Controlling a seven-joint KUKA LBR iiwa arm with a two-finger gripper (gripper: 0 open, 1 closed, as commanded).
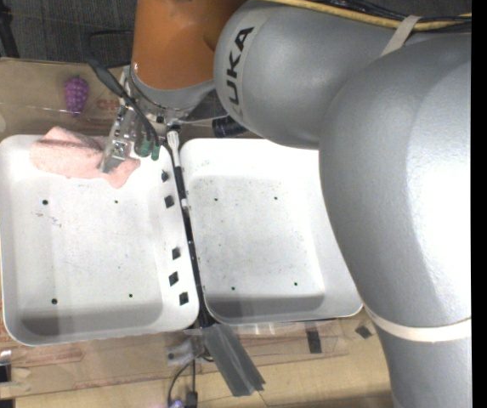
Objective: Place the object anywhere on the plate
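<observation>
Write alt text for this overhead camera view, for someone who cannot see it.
A large grey and orange robot arm reaches from the right, its tool over a pink cloth-like object at the far edge of the left white bin. The right bin lies alongside; a small purple object sits beyond the bins.

a robot lab — kuka arm (pixel 328 75), white bins (pixel 82 313).

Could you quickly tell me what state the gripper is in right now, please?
Gripper: over the far end of the left bin, at the pink cloth-like object; whether it is open, closed or holding cannot be told.
</observation>
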